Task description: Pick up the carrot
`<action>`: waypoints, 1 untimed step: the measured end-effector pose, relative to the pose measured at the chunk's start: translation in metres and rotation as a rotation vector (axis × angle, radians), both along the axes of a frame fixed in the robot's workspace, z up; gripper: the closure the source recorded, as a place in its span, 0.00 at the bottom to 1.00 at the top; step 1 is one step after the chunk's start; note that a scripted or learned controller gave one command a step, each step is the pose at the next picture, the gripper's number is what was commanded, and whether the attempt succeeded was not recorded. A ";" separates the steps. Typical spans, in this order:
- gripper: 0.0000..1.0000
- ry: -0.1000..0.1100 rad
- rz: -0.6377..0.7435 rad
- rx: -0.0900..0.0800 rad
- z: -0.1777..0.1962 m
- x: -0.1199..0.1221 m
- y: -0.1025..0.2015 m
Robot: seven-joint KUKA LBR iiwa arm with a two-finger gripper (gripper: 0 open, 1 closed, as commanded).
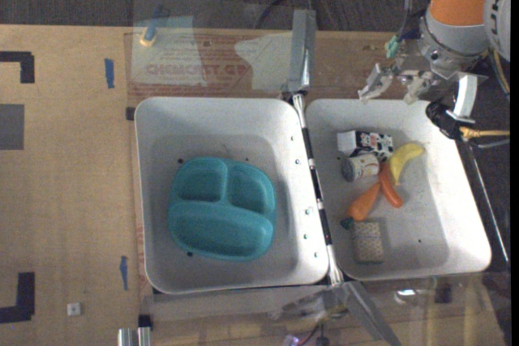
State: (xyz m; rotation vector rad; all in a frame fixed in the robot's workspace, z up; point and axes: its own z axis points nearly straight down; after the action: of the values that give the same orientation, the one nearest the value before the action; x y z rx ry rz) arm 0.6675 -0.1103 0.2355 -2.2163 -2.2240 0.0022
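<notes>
Front edge of desk (65,255): two white bins side by side. Left bin (154,126) holds one teal divided plate (220,208), lying flat near its middle. Right bin (470,247) holds a loose cluster: one tan sponge-like block (367,241) nearest front, one carrot (366,202) lying aslant mid-bin, one red-orange piece (390,189) crossing its upper end, one small can (358,168), one black-and-white carton (366,143), one banana (403,160). Carrot touches the red piece; can just beside.

Claw (397,85) hangs above the back rim of right bin, well apart from the carrot, fingers spread, nothing between them.

Judgement: approach not yet made. Best to descend on the carrot's lower, free end, fingers across its width, clear of the red piece and the block.
</notes>
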 end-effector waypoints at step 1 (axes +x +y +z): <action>0.00 -0.003 0.029 0.000 -0.108 -0.034 -0.054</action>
State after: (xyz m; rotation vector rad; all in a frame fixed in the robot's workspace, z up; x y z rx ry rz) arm 0.6335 -0.1646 0.1271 -2.1858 -2.2570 0.0000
